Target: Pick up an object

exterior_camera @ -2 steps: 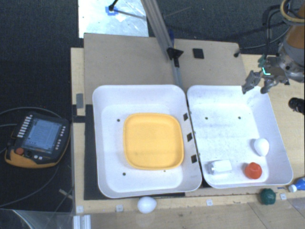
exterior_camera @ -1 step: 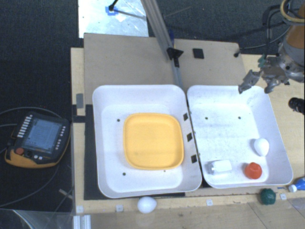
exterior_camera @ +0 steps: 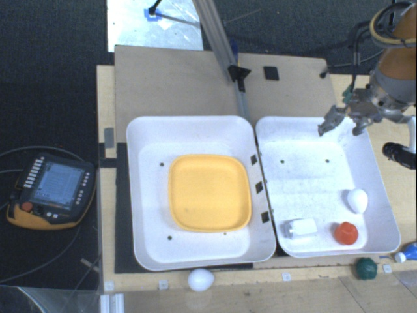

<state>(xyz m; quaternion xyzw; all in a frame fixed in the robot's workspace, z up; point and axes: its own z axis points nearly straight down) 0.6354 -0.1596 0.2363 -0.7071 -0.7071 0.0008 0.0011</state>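
Gripper (exterior_camera: 341,124) hung spread apart and empty at right bin's (exterior_camera: 306,150) one o'clock rim, red object (exterior_camera: 346,233), white egg (exterior_camera: 357,200) at five o'clock.

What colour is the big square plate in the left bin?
The plate is yellow, seen clearly in the camera view.

**Even overhead light, soft focus, washed-out whites**

From my station the scene reads bright and evenly lit from above. The two white bins (exterior_camera: 195,126) are close to overexposed, their rims blending into their floors. A pale glare patch on the floor (exterior_camera: 153,12) at the top is blown out. Shadows are weak: a thin dark line runs under the bins' near edges on the worktop (exterior_camera: 176,77). The dark carpet (exterior_camera: 45,57) shows grain. I see overall softness, and the end effector (exterior_camera: 342,124) looks slightly blurred.
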